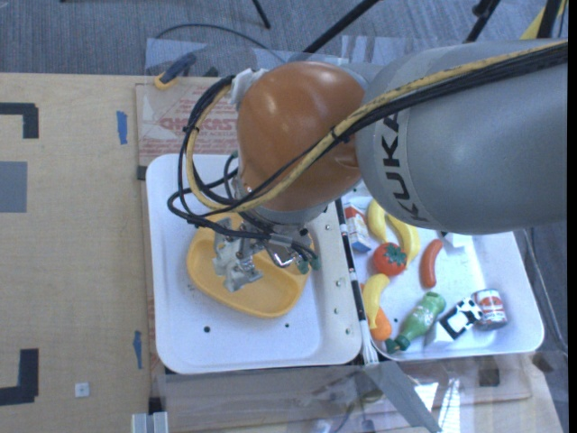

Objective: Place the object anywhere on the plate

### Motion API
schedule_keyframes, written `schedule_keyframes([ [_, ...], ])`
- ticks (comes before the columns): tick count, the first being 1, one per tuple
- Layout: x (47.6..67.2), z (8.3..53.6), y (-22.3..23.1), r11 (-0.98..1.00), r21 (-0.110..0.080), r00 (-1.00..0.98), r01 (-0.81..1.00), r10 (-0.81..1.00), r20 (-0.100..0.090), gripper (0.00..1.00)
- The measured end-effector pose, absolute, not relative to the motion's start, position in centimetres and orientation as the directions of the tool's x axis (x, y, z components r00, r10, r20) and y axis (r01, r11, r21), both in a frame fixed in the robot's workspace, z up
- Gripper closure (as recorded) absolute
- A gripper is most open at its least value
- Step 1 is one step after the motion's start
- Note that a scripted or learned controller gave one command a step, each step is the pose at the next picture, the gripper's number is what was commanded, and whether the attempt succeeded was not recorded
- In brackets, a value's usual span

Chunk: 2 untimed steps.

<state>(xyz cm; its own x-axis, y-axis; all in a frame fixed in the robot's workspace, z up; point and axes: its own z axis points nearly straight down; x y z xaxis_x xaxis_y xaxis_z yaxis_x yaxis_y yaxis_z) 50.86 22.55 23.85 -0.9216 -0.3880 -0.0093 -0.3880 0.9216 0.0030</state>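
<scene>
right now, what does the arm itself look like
A thick grey arm with black KUKA lettering on its side, ending in a rounded orange band above the wrist. A yellow-and-black cable runs along it, and black cables loop out beside the wrist above the metal gripper.

Two shallow white bins: one under the claw (236,273), the left bin (171,332), and one to its right, the right bin (527,327). One yellow plate (270,300), directly beneath the claw. Toy foods, all well to the claw's right in the right bin: two bananas, the upper banana (403,234) and the lower banana (372,292); one tomato (390,259); one red sausage (432,262); one green bottle (418,318); one carrot (381,324); one small can (489,308); one black-and-white tag (460,318); one carton (358,228), partly hidden under the arm.
</scene>
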Motion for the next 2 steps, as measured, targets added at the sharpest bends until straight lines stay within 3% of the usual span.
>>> schedule_keyframes([
  [1,51.6,31.3,22.6,0.922,0.000,-0.922,-0.388,-0.388,-0.007,1.00],
  [2,50.0,43.6,22.6,0.997,0.004,-0.997,0.083,0.083,-0.007,1.00],
])
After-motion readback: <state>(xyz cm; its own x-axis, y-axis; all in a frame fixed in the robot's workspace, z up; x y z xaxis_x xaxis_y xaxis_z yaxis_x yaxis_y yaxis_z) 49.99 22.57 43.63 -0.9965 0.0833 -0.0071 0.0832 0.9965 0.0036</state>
